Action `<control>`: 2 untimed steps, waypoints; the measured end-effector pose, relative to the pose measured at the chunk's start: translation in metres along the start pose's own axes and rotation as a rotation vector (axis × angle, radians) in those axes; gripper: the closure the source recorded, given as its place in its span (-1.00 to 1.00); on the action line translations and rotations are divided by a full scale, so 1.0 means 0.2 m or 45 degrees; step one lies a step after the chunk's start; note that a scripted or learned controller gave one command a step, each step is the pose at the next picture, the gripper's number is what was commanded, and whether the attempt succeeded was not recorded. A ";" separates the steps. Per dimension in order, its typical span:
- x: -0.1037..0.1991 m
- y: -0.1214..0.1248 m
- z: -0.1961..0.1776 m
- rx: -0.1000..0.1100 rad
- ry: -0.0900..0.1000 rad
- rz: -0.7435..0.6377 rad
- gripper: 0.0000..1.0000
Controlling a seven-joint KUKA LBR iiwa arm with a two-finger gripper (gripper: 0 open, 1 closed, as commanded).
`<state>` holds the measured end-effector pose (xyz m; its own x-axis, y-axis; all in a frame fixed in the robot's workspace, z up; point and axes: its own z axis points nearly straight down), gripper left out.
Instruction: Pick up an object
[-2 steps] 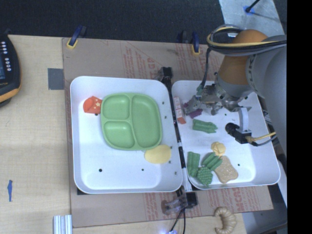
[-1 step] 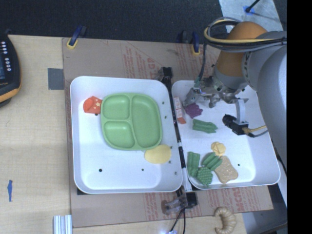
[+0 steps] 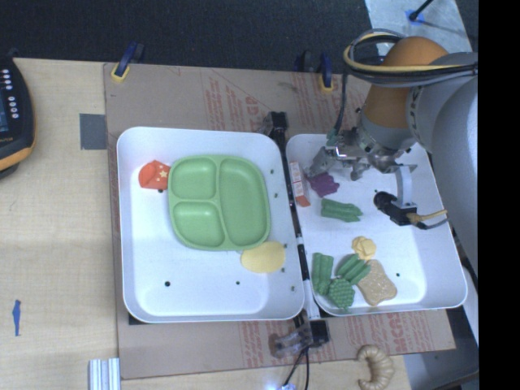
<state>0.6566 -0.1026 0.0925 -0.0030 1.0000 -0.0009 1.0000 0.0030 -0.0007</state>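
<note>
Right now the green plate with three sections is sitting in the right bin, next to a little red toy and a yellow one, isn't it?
Not quite. The camera view shows the green plate in the left bin, not the right one. The rest holds: the red toy lies beside it, and the yellow one is at its lower edge.

One fixed camera — above the bench (image 3: 65, 218), slanting down on both bins (image 3: 203, 299).

Gripper (image 3: 337, 162) fingers hidden by wrist, state not clear. Purple object (image 3: 324, 184) partly covered under it. Arm (image 3: 455, 112) cut off at right edge. Black device (image 3: 12, 112) cut at left edge.
</note>
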 end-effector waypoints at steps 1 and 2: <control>-0.01 -0.14 0.00 0.009 0.000 -0.001 -1.00; -0.01 -0.02 0.00 -0.001 0.000 -0.003 -1.00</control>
<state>0.6524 -0.1051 0.0925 -0.0055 1.0000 -0.0007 1.0000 0.0055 0.0001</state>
